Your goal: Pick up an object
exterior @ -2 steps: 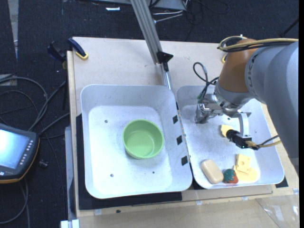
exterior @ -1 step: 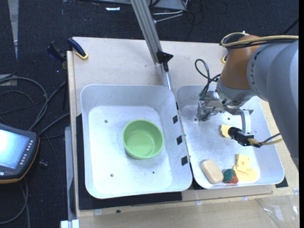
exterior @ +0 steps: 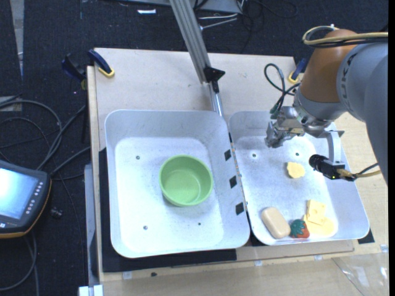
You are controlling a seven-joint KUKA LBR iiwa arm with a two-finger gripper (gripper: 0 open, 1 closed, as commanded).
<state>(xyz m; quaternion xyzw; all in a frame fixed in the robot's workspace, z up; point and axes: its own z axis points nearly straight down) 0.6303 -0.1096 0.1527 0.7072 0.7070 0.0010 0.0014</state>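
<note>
The right bin [exterior: 259, 165] holds a small yellow piece [exterior: 296, 170] at its middle, a tan oblong block [exterior: 275, 221] near the front, a red and green toy [exterior: 299, 228] beside it, and a yellow wedge [exterior: 319, 217] at the front right. My gripper [exterior: 274, 137] hangs over the back of this bin, up and left of the small yellow piece. Nothing shows between its fingers.
A green bowl [exterior: 186, 180] stands in the middle of the left bin [exterior: 129, 165]. A metal pole [exterior: 192, 36] slants down to the divide between the bins. Cables run by the wrist, and a black fitting [exterior: 326, 165] hangs over the right bin.
</note>
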